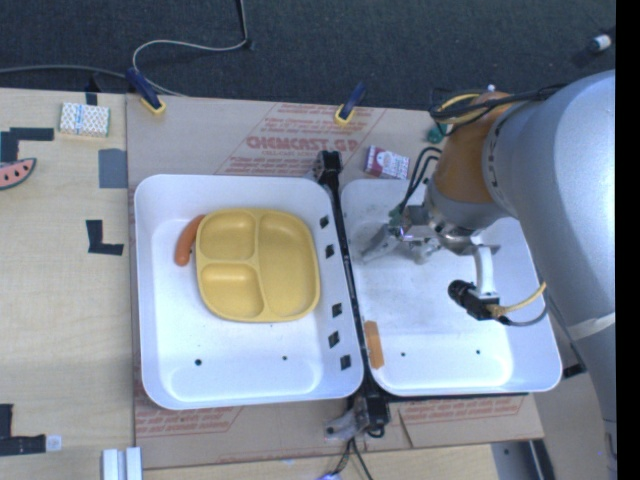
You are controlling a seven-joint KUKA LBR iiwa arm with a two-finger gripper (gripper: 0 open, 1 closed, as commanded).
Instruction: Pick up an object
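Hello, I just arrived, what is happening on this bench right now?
A grey robot arm reaches in from the right, and its gripper is low over the right bin, near its upper left part. Nothing is visible between its fingers. A small orange object lies at that bin's left edge, apart from the gripper. In the left bin, a yellow divided plate lies with another orange piece touching its left side.
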